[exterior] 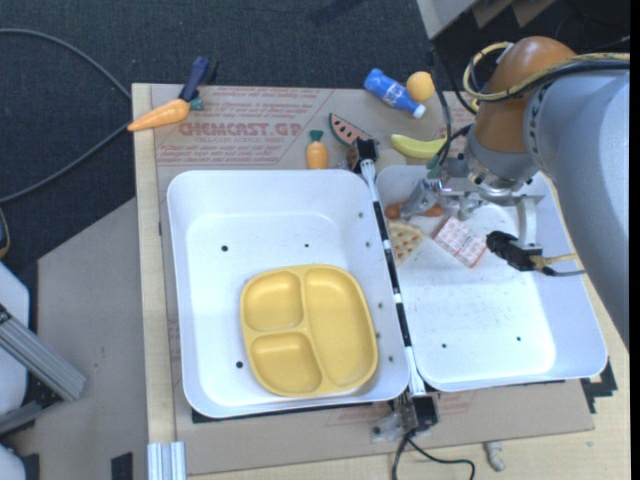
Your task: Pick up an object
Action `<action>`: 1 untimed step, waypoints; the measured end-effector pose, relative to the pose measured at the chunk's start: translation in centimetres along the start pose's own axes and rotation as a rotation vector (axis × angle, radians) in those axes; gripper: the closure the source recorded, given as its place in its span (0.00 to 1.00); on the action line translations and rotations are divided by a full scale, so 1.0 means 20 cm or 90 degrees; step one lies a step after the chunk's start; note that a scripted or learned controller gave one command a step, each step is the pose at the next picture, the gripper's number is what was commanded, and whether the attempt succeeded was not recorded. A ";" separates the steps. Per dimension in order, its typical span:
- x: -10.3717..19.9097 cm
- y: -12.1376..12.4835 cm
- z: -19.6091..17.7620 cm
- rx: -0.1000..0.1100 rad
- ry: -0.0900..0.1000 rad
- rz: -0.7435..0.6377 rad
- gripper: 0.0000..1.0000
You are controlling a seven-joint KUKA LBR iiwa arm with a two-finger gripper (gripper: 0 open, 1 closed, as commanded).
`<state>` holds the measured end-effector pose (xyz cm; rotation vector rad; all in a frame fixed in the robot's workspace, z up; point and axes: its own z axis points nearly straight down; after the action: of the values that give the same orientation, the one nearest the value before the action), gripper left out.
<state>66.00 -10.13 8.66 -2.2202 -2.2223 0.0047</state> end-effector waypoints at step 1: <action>0.01 0.02 0.00 0.007 0.000 0.000 0.00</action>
<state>66.42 -10.00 8.56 -2.2139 -2.2176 0.0173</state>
